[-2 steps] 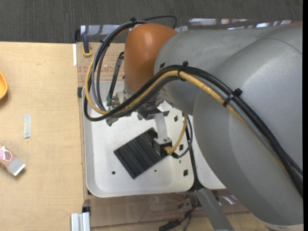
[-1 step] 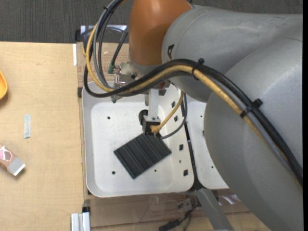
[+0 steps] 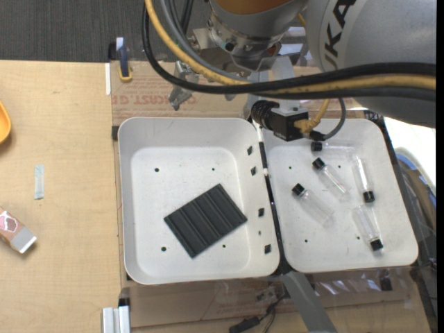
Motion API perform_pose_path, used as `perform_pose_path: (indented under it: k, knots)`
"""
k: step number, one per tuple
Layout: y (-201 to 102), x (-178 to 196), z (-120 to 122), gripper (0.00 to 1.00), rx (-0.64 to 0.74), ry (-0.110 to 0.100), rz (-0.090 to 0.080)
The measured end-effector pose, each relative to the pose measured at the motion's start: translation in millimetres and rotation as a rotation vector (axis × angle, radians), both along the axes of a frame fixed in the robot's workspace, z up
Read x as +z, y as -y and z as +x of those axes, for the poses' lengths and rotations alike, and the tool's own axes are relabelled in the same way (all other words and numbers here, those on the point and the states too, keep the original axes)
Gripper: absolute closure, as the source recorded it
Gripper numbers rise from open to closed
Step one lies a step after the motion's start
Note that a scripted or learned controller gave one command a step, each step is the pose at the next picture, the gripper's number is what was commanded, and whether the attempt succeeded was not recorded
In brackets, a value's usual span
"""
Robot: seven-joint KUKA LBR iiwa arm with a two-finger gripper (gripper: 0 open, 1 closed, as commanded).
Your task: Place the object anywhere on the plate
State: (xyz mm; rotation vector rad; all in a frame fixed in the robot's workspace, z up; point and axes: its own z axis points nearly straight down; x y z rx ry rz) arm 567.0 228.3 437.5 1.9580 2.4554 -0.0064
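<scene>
Vials, clear with black caps, are seen scattered in the right bin, none lifted. Whether the gripper, held above the bins' far edge, is spread cannot be told. The dark ribbed plate in the left bin bears nothing; picking and placing remain.

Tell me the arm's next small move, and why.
Probably lower the gripper toward a vial in the right bin. The vials lie loose there, the dark ridged plate in the left bin bears nothing, and the arm hangs high above both.
</scene>
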Motion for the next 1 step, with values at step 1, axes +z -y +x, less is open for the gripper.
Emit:
perform_pose_path:
  k: [1]
  knots:
    - [0.7,6.7,1.3,1.00,-0.001,-0.003,-0.005]
